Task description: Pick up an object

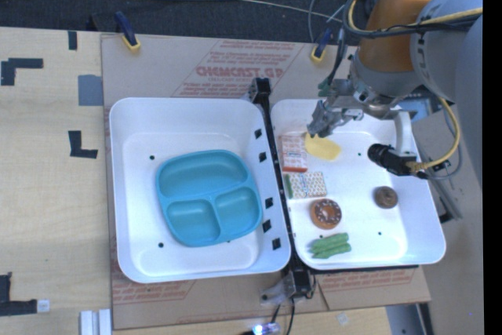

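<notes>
Yellow piece (324,147) just below jaws

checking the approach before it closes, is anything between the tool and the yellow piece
Nothing visible does. The tool sits directly above the yellow piece in the right bin; the small packet lies beside it, to the left.

You can see red print on the cardboard (235,67) under the bins; its words are too blurred to read.
</notes>
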Controlling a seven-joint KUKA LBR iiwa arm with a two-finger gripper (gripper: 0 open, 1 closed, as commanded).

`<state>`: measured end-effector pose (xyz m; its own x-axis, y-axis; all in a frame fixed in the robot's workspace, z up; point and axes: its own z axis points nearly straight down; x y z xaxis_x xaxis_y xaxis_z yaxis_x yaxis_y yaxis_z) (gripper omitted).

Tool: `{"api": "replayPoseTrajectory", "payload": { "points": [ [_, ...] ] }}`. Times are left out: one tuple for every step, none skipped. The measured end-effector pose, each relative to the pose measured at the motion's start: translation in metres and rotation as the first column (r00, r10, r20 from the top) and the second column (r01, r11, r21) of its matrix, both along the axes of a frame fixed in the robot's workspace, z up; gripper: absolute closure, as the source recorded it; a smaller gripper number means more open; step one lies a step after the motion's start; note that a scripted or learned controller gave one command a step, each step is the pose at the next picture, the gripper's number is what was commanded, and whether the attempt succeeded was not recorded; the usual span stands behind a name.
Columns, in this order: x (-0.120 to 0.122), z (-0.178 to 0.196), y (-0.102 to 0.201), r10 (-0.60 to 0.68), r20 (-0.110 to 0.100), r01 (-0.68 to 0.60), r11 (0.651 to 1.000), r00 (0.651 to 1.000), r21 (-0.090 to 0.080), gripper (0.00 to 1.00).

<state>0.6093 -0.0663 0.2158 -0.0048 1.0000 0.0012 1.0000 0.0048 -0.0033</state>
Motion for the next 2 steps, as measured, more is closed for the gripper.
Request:
{"api": "replayPoseTrajectory", "payload": {
  "points": [
    [-0.019, 0.010, 0.056, 0.002, 0.001, -0.002, 1.000, 1.000, 0.001, 1.00],
    [-0.034, 0.000, 0.107, 0.001, 0.000, -0.001, 1.000, 1.000, 0.000, 1.00]
  ]
}}
